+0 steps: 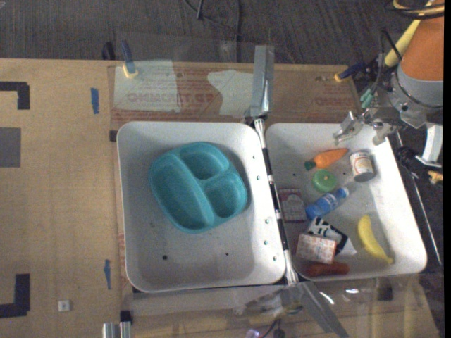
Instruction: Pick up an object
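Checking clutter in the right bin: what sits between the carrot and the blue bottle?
In the camera view, a green round lid-like item lies between the carrot and the blue bottle.

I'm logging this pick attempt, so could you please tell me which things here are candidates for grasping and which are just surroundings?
Candidates, in the right bin:
carrot, small can, green lid, blue bottle, banana, patterned packet

Lying about:
teal divided plate in the left bin

One fixed camera above the bench [56,189], angled down, both white bins [134,210] in frame
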`<state>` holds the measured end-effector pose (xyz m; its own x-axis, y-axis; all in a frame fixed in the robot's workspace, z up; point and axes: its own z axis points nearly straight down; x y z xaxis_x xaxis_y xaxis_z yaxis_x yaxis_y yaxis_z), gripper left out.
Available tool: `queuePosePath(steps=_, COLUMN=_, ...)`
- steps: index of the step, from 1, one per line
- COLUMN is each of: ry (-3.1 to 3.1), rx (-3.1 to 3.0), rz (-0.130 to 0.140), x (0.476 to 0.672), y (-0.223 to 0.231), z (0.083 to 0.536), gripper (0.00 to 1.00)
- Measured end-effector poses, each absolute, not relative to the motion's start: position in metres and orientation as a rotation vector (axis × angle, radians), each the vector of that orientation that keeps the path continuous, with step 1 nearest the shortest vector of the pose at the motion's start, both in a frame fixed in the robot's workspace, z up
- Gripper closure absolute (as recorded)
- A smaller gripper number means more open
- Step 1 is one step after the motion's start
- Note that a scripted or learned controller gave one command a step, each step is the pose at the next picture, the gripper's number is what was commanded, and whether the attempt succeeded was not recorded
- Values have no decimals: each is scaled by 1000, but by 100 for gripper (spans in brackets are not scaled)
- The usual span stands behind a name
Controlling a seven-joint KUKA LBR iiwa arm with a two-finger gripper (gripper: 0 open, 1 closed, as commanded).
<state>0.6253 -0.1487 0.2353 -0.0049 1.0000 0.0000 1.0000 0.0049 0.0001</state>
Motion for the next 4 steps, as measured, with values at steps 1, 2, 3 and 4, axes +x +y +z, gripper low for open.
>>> queuePosePath(steps=1, ry=2212, rx=2231, rz=18, x=628, y=-170, z=105, gripper=0)
queuePosePath(steps=2, ry=2081, rx=2349, rz=2, x=611, y=-164, z=159, gripper=0)
queuePosePath(steps=3, ry=2151, rx=2283, rz=2, x=663, y=-208, z=277, gripper=0)
queuePosePath(steps=4, ry=1965, rx=2452, rz=-1, x=660, y=-163, z=181, gripper=0)
